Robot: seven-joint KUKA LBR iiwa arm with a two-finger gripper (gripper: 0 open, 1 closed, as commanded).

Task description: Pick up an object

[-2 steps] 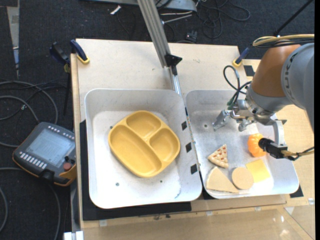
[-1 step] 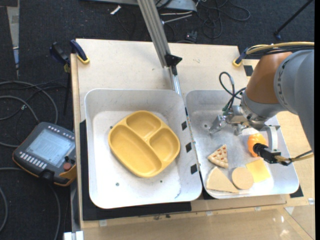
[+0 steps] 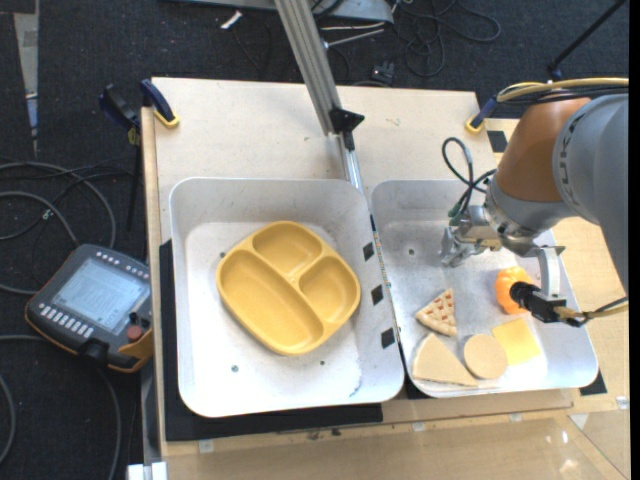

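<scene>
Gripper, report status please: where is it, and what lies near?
Gripper low in right bin, on bare floor. Pizza slice just below it, untouched. Orange piece beside. Nothing blocking.

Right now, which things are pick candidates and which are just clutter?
Job:
end effector, over the right bin
pizza slice
round slice
cheese square
wedge
orange piece

Lying about:
yellow tray in the left bin
pendant on the floor
clamps at the bench corners
</scene>
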